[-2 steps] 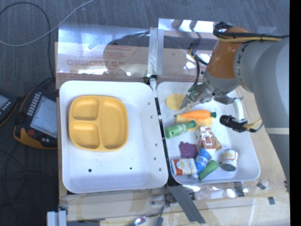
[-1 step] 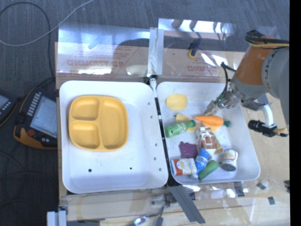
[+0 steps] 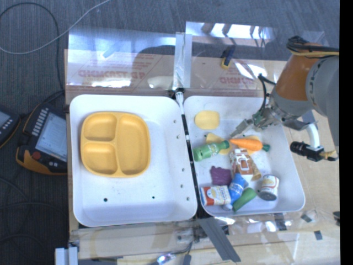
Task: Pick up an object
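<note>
Objects for picking lie crowded in the right-hand shallow white bin [image 3: 295,173] in front of you. Near its far wall you see a pale yellow round piece [image 3: 207,119]. Towards the middle lies an orange plastic carrot with a green tip [image 3: 247,144], and just left of it a green and yellow bottle [image 3: 210,149] lying on its side, its green end close to the divider between the bins. Below the carrot sits a small brown and white packet [image 3: 243,164], with a purple lumpy piece [image 3: 220,175] to its left. Nearer the front edge you find a red and white packet [image 3: 215,195], a blue bottle-shaped item [image 3: 238,184], a green tapered piece [image 3: 244,199] and a small silver can with a red label [image 3: 268,187] (it is tipped on its side).

Your arm's hand [image 3: 259,120] hangs over the far right part of this bin, just above and to the right of the carrot, with a thin grey finger [image 3: 240,128] slanting down to the left towards it. Nothing sits between the fingers that you can make out, and you cannot tell whether they are spread or closed.

In the left-hand white bin [image 3: 165,203] rests a yellow plastic plate with three compartments [image 3: 116,143], well apart from the hand. Both bins stand side by side on the surface.
</note>
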{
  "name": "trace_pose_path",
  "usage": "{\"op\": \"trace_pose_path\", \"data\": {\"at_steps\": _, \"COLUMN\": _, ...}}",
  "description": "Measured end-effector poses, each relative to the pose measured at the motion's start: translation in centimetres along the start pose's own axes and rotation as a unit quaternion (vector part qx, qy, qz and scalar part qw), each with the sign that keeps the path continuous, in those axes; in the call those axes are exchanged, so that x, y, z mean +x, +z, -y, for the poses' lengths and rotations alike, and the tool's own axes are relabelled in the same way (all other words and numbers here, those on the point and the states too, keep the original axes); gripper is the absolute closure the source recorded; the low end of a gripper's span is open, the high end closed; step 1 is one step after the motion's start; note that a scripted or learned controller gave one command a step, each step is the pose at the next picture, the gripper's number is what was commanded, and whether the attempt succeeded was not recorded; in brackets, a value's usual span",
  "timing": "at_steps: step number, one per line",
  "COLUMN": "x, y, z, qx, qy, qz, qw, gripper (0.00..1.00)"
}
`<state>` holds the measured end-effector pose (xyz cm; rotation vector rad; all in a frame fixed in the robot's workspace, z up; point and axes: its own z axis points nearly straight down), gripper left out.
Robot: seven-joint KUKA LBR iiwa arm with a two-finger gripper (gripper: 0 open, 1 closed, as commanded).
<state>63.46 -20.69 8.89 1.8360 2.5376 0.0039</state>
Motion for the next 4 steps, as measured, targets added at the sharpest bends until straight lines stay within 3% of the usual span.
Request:
{"op": "trace_pose_path", "data": {"at_steps": 1, "x": 1.3, "y": -0.2, "z": 5.1, "qx": -0.002, "qy": 0.015, "qz": -0.002, "qw": 0.9999, "gripper": 0.0}}
{"op": "trace_pose_path", "data": {"at_steps": 2, "x": 1.3, "y": -1.0, "z": 5.0, "qx": -0.003, "qy": 0.015, "qz": -0.001, "qw": 0.9999, "gripper": 1.0}}
{"op": "trace_pose_path", "data": {"at_steps": 3, "x": 4.1, "y": -11.1, "z": -3.7, "qx": 0.004, "qy": 0.041, "qz": -0.002, "qw": 0.9992, "gripper": 1.0}}
{"op": "trace_pose_path", "data": {"at_steps": 4, "x": 8.9, "y": -11.8, "z": -2.4, "qx": 0.005, "qy": 0.126, "qz": -0.003, "qw": 0.992, "gripper": 1.0}}
